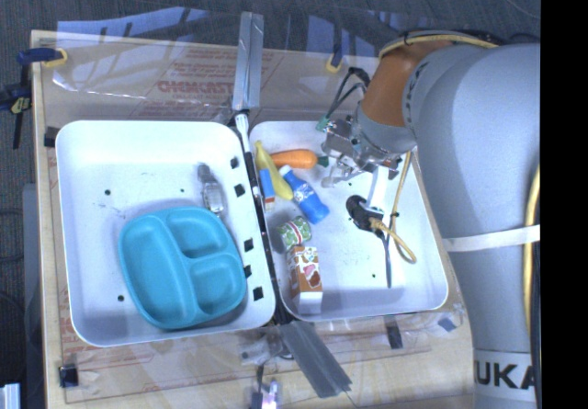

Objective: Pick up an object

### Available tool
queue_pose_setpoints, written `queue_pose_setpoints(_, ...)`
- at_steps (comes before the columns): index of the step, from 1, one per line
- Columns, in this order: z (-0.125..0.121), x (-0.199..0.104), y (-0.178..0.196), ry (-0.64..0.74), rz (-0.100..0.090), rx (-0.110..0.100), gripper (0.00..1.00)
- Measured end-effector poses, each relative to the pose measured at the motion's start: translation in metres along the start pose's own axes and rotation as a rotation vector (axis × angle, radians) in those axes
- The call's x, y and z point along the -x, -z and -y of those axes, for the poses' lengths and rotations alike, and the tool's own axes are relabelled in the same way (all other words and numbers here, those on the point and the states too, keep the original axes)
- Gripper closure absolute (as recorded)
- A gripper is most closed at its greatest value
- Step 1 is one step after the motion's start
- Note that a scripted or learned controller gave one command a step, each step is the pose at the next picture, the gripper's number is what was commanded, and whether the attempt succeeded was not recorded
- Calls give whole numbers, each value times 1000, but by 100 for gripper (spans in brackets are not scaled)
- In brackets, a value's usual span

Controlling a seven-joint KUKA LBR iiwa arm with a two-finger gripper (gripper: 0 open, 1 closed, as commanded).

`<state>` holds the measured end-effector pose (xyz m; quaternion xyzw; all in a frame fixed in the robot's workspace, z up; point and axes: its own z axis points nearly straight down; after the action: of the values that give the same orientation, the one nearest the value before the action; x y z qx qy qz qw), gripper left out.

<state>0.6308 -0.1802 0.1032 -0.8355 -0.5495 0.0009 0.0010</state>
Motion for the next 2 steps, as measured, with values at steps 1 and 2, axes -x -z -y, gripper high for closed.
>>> queue_pose_setpoints(1, 38, 35, 47, 2, -1, 1, 100)
queue_pose_setpoints(2, 38, 35, 47, 2, 0, 1, 0)
